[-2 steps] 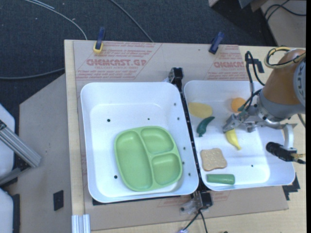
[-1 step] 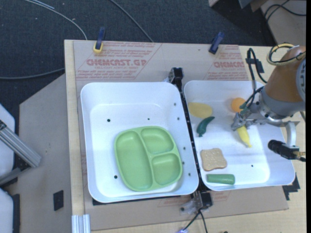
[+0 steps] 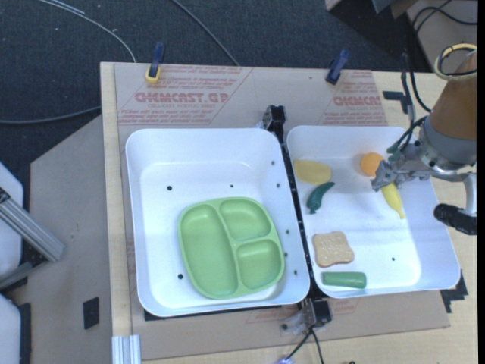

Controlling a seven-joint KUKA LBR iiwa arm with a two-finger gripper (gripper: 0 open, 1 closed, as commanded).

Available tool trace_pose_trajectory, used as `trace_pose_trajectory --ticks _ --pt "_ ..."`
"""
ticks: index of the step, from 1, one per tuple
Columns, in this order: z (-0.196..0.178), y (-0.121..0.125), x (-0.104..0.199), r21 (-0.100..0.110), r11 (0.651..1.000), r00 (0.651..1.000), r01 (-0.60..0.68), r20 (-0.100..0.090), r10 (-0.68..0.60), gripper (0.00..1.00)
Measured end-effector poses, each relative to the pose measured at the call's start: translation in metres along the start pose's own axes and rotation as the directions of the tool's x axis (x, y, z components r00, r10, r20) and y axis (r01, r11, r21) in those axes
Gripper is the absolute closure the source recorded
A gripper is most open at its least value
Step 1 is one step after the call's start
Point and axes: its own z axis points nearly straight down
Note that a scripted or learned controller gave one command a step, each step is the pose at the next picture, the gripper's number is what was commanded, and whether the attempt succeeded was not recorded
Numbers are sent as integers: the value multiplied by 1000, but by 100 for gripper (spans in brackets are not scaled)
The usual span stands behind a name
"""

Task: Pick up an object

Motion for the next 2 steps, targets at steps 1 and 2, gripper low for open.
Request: trace_pose_trajectory --ticks 1,2 --pt "-64 2 -1 -7 1000 1000 1 2 -1 100" --pt "-128 4 3 -6 1000 1000 1 2 -1 100"
